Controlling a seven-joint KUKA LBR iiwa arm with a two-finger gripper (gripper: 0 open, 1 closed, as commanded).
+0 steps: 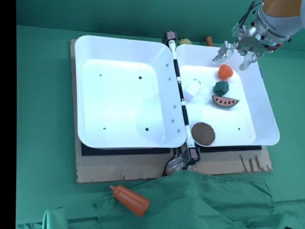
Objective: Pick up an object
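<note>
White plastic makes up both bins; the right bin (267, 128) holds all the pieces, while the left bin (119, 87) shows only bare floor. The biggest risk, as I judge it, is crowding: the orange lump (225, 71) sits just beside the dark green lump (220, 87), with the watermelon slice (225, 101) close below, so a descending finger could land on a neighbour or shove the target aside. The brown disc (203, 133) and the white cube (192, 89) lie further off and matter less. The gripper (236, 57) hangs above the bin's far edge with its fingers spread and nothing between them. The orange lump lies just below and slightly left of it, near but not touching.
</note>
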